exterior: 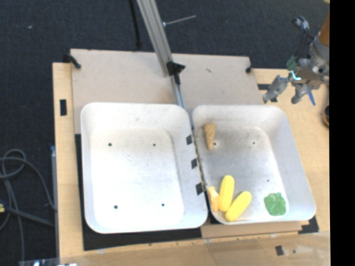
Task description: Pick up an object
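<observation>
Pincer spread, holding nothing, hovering over the worktop beyond the right bin's far right corner. In that bin: two yellow corn cobs near edge, green lump, tan cone. Cobs likely light, rigid, slick plastic; grip across the middle.

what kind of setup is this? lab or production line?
Most likely a robotics lab bin-picking bench, not a production line. Two shallow white bins sit side by side on a plywood board; the right bin holds toy-like yellow pieces, and an aluminium strut rises behind. The tool hovers at upper right.
</observation>
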Robot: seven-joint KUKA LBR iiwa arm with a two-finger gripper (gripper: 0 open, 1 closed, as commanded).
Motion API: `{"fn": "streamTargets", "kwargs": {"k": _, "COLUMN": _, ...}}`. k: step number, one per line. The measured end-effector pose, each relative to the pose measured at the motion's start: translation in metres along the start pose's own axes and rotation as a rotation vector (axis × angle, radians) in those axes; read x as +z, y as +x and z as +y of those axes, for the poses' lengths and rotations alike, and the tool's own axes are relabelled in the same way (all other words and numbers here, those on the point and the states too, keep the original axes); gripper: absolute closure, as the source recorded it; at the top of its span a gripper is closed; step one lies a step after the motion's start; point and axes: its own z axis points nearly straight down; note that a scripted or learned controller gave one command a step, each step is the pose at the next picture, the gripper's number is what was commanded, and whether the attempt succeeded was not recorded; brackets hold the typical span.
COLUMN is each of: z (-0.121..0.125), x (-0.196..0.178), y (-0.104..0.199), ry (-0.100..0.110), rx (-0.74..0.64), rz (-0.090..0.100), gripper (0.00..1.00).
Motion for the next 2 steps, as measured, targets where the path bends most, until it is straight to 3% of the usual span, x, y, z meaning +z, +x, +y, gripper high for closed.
{"fn": "streamTargets", "kwargs": {"k": 1, "z": 0.000, "x": -0.004, "y": 0.000, "ry": -0.004, "rx": -0.003, "rz": -0.004, "gripper": 0.00}}
{"fn": "streamTargets", "kwargs": {"k": 2, "z": -0.001, "x": 0.059, "y": -0.005, "ry": 0.000, "rx": 0.002, "rz": -0.003, "gripper": 0.00}}
